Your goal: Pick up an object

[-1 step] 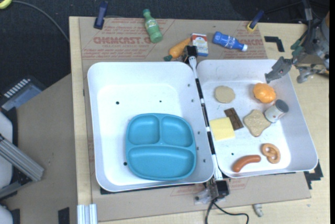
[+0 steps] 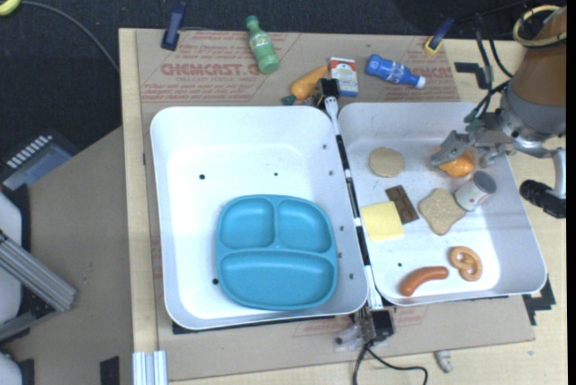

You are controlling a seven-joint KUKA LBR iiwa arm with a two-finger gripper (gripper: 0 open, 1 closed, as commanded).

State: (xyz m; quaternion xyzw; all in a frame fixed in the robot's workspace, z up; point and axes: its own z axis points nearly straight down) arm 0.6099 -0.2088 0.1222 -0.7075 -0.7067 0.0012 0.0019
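Orange is the colour to watch, a small orange piece [image 2: 458,165] sits at the upper right of the frame, inside the right-hand bin [image 2: 526,271], and the claw [image 2: 468,149] is right down on top of it, touching or very nearly. Whether that claw is spread or pinched, I cannot tell from this slanted view. By my read this is the grasp step itself, arm low in the bin. Just below sits a grey cylinder [image 2: 474,191], then a slice of toast [image 2: 441,210], crowding close. Next move calls for a firm close on the orange piece alone, then a straight lift clear of its neighbours. Further left lie a round cookie [image 2: 387,162] and a yellow block [image 2: 382,220]; the blue divided plate [image 2: 275,251] rests in the left bin [image 2: 180,158], well apart
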